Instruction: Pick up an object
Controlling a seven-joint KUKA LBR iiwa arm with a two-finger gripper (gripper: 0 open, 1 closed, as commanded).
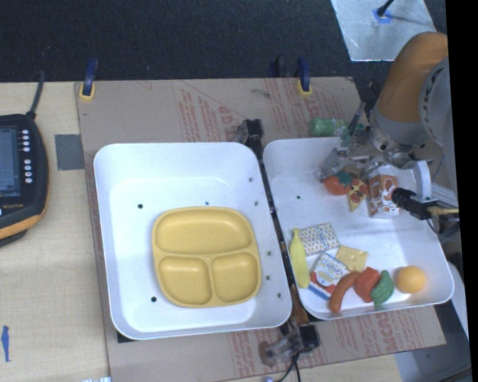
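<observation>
Red toy [336,185]: upper part of the right bin [296,164], right under the gripper.
Gripper [345,164]: low over the red toy; can't tell if it grips anything.
Cartons [375,194]: just right of the red toy.
Food pile: lower part of the right bin, with a banana [298,258], a cracker [318,238], cheese [352,257], a hot dog [344,290] and an orange [409,279].
Yellow tray [205,255]: middle of the left bin [116,178].
Tablet [6,178]: left edge of the frame.
</observation>
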